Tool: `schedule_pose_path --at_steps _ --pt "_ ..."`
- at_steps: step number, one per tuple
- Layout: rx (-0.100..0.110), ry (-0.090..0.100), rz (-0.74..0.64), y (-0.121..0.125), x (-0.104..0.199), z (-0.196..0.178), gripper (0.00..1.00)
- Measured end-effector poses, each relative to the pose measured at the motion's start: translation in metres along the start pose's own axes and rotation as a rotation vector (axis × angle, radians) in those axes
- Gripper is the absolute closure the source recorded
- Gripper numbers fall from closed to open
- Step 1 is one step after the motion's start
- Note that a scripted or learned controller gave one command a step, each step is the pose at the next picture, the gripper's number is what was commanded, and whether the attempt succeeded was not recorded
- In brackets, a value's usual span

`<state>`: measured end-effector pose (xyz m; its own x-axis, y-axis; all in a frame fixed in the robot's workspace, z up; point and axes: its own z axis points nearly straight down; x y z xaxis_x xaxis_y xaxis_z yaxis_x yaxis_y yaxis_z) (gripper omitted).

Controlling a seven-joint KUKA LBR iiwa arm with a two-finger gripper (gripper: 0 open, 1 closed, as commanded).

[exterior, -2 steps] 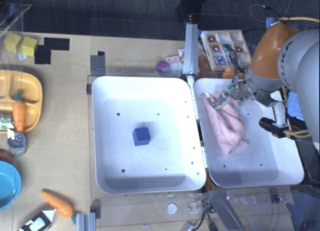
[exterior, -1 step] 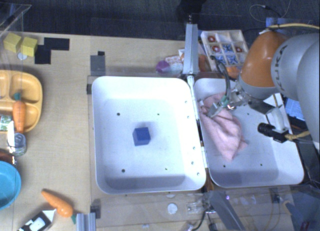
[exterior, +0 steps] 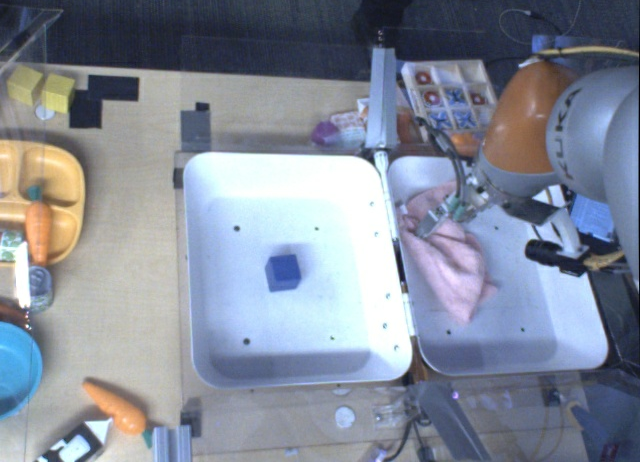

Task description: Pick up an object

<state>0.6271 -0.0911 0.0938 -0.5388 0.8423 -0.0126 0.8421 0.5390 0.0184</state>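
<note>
A: Quick pass. You've got the grey arm with the orange band reaching in from the right, end effector down in the right shallow white bin, at its far-left part.

B: Holding anything?

A: Looks like it. The crumpled pink cloth is bunched up at its far end right where the end effector sits, and a fold seems pinched between the fingers. So I'd log it as clenched on the cloth, though the tips are small here, so check it yourself.

B: Why bunched like that?

A: My read: the far end is gathered toward the pinch while the rest trails down toward the near side, lying flat on the bin floor. So the cloth isn't clear of the bin yet; most of it rests there.

B: Other candidates?

A: Small blue cube sits alone near the middle of the left shallow white bin, well apart from the arm. An orange carrot toy lies on the tan surface, near-left, outside both bins.

B: Risk?

A: Thin pinch on soft fabric, so you may see it slip on the lift.
</note>
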Motion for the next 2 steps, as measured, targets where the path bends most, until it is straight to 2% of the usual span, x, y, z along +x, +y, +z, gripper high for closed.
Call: schedule_pose_path --at_steps 1,2 --pt "-0.007 -0.003 -0.002 0.0036 -0.0001 -0.0133 1.00" --pt "-0.007 -0.003 -0.002 0.0035 -0.0002 -0.0132 0.00"
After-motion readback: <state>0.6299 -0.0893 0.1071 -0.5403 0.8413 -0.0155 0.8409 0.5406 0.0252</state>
